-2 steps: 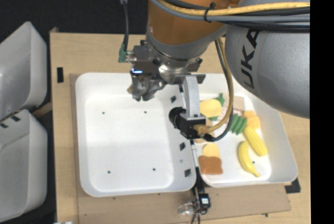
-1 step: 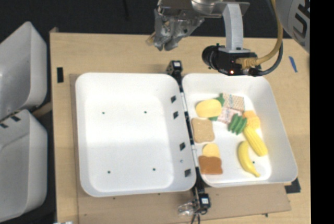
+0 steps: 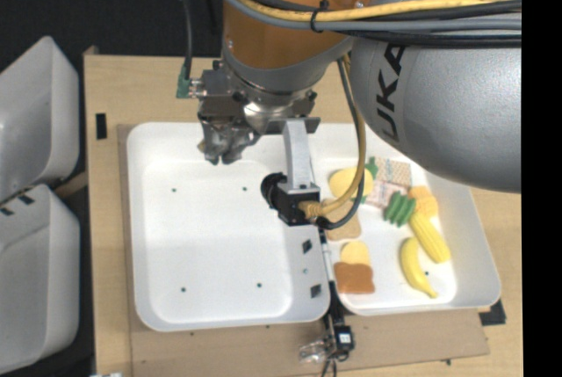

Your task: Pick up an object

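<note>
Right of the jaws (image 3: 225,147), toy food (image 3: 420,235) lies well apart.

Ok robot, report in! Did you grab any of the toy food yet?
Gripper above left bin's far edge, nothing seen in it. Banana, corn and other toy food lying in right bin. Arm's black bracket hangs over the divide.

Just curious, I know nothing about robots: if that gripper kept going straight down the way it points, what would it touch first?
Probably the bare floor of the left bin. The gripper points down near its back edge, with no toy beneath, though depth is unclear.
</note>
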You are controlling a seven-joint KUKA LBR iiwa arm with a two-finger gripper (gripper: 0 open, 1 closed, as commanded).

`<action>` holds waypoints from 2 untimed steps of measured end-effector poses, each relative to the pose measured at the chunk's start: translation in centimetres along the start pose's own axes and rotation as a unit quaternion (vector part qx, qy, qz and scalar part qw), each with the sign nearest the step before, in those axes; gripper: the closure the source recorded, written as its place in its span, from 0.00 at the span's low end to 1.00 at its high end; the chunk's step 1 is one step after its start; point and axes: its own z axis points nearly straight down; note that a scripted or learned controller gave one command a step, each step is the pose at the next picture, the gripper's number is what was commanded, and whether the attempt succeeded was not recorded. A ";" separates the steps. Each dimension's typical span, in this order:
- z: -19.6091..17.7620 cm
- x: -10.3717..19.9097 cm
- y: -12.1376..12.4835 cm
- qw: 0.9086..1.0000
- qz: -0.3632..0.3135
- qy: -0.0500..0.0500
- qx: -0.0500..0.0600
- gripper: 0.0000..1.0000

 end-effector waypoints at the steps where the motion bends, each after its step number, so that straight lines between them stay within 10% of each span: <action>1: -13.5 -1.0 -1.9 1.000 0.000 0.006 -0.013 1.00; 2: -1.2 -0.2 0.3 1.000 0.003 0.000 -0.002 1.00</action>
